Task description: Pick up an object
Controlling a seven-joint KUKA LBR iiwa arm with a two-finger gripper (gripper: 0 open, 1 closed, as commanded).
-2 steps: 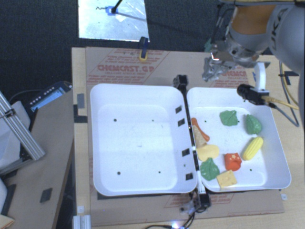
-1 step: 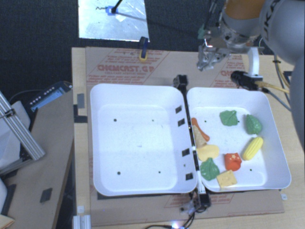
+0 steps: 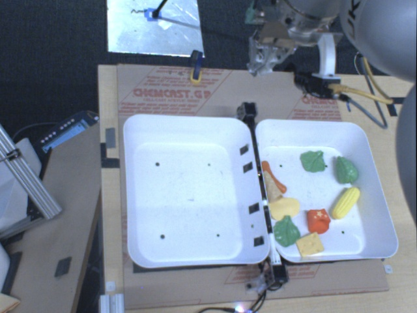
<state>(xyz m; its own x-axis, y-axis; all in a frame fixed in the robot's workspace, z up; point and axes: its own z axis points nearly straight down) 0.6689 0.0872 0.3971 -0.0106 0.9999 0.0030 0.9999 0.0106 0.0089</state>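
My gripper [image 3: 262,59] hangs high above the bench, past the far edge of the right bin [image 3: 365,142], with nothing visible between its fingers. Inside the right bin lie several toy foods: an orange carrot [image 3: 273,178], a pale yellow piece [image 3: 284,208], a green leafy piece [image 3: 285,231], a yellow cheese wedge [image 3: 309,244], a red pepper [image 3: 318,220], a yellow corn cob [image 3: 345,202], and two more green pieces [image 3: 313,161] [image 3: 346,170]. All of them sit well below and in front of the gripper.
The left bin [image 3: 140,175] stands beside the right one, joined by a black clip strip [image 3: 251,168]. A yellow and blue clamp [image 3: 195,68] sits at the bench's far edge. A metal plate [image 3: 153,15] lies on the floor behind. Cables [image 3: 365,100] run at the right.
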